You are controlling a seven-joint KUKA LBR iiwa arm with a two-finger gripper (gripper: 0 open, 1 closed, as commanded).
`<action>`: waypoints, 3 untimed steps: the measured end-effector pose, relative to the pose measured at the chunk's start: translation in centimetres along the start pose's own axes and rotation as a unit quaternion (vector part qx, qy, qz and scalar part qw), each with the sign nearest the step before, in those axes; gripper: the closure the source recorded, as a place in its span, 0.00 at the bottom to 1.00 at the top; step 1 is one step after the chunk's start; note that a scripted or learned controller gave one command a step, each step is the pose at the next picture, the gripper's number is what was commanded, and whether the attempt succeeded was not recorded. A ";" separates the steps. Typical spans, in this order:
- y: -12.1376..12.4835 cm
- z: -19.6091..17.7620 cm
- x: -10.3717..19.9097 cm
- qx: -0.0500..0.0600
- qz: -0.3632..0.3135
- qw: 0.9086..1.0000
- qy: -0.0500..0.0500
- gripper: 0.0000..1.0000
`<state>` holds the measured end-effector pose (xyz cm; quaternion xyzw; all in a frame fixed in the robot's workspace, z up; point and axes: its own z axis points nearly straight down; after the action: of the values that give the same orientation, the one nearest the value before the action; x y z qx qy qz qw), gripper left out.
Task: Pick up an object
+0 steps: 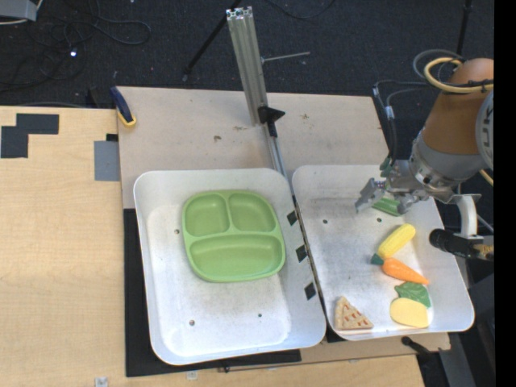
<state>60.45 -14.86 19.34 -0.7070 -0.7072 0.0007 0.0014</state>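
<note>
My gripper [388, 197] hangs low over the back of the right bin [339, 232], its fingers spread open. A small green object [389, 208] lies just under and between the fingertips, partly hidden, and I see no grip on it. Nearer the front lie a yellow corn cob [397, 239], an orange carrot [403, 271], a yellow piece with a green top [411, 309] and a tan waffle wedge [351, 315].
The left bin [161, 297] holds a green divided plate [234, 236]. A metal post [250, 63] rises behind the bins, with a rod running down to their shared edge. The arm's grey body [451, 135] stands at the right.
</note>
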 end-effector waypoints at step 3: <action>0.5 9.1 0.8 -0.004 0.001 1.000 0.000 1.00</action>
<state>60.87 -14.02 10.25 -0.7075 -0.7067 -0.0028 -0.0014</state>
